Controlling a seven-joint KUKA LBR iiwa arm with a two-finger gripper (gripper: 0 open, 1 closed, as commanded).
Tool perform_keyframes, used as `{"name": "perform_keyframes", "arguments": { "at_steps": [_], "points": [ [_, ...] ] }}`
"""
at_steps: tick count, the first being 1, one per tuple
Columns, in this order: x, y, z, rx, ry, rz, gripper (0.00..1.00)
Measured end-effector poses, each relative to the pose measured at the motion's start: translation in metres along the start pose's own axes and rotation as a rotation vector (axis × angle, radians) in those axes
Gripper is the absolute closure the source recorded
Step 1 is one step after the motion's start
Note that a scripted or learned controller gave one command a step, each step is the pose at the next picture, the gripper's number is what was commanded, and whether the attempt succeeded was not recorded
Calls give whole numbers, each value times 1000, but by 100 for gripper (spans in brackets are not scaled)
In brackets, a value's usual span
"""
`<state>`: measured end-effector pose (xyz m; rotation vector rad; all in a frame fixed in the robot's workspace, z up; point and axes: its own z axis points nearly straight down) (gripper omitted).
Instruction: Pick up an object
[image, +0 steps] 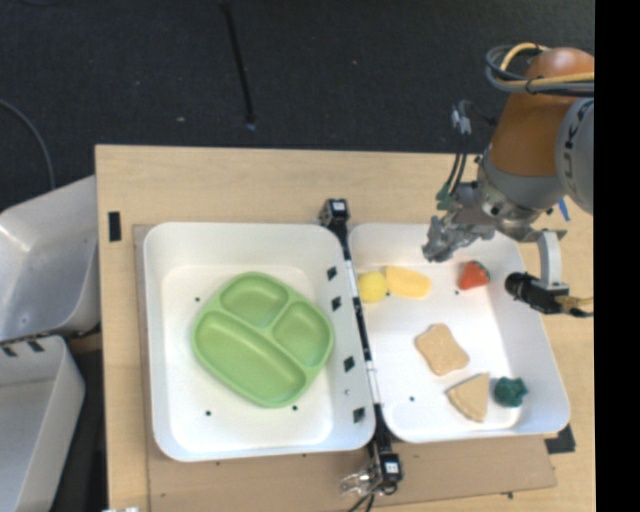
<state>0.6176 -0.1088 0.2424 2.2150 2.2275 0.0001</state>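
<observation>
Robot jaws (440, 245), too blurred to tell whether spread or closed, hover above the right bin (530, 345), between a yellow toy (408, 282) and a red toy (472, 275).

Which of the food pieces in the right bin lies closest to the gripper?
The red piece, just below and to the right of the gripper. The yellow pieces sit slightly farther left; the two tan slices and the dark green piece lie much lower in the bin.

Green plate (262, 339), white bins (160, 300), red toy (472, 275).
</observation>
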Motion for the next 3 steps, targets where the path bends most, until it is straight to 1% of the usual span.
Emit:
{"name": "perform_keyframes", "arguments": {
  "at_steps": [1,2,3],
  "points": [
    [53,-7,10,1,1,0,100],
    [98,-19,8,0,1,0,100],
    [160,-16,2,-1,1,-2,100]
  ]
}}
